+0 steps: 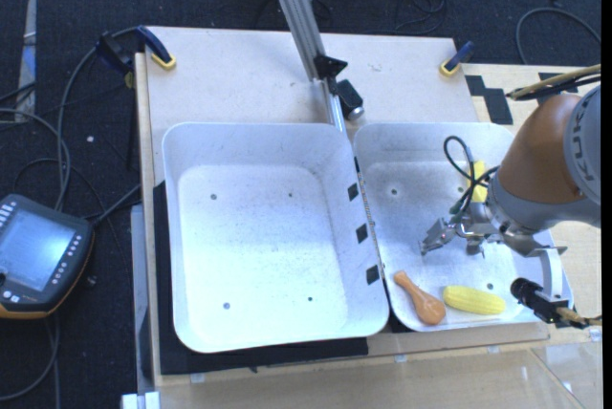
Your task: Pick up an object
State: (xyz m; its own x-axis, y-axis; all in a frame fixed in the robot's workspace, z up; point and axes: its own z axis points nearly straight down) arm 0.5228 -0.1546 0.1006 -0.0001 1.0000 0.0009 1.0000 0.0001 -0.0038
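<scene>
Nearest the camera, along the front wall of the right-hand shallow white bin (411, 149), lie two small things: a yellow corn-cob-shaped toy (473, 300) lying on its side, and just beside it to the left an orange spoon-like piece with a round bowl and a thin handle (422, 297). The two lie close together but appear not to touch. Either would serve as the object to pick up. Both look like light moulded plastic, stiff and smooth, so neither should crush, though the rounded cob may roll or squirt out of a pinch that lands off-centre; a grip across its middle, at right angles to its length, looks safest. The orange piece lies flat and low, so its narrow handle may be harder to get fingers under, and the bowl end gives more to close on. Slightly farther in, above the bin floor, hangs the metal two-finger gripper (442, 239) on the grey arm with its orange band (540, 159), which reaches in from the right. Its fingers look somewhat spread, pointing left and downward, with nothing visible between them, and it sits apart from both toys. Farther left, the other shallow white bin (182, 149) sits edge to edge with the first.
</scene>
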